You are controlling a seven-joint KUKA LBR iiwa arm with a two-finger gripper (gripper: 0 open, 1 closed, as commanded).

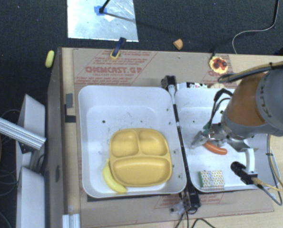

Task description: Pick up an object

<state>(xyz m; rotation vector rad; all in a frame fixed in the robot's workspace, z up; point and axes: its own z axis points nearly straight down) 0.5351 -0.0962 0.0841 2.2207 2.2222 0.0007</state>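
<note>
The small square block with a green-and-white speckled pattern (211,178) lies nearest, flat against the near wall of the right shallow white bin (194,102). Just far of it, mid-bin, rests the slim orange sausage-shaped object (215,149), lying roughly left to right. The two-finger gripper (201,138) sits low over the bin floor, directly beside the orange object's left end and apparently touching it. Whether the claw is open, closed or gripping anything cannot be told from this angle.

The left shallow white bin (91,127) contains a yellow three-compartment plastic plate (140,156), upright, towards its near side. A yellow banana (112,178) curves along the plate's near-left edge, touching it. The two bins stand side by side on a brown printed cardboard sheet (131,65).
</note>
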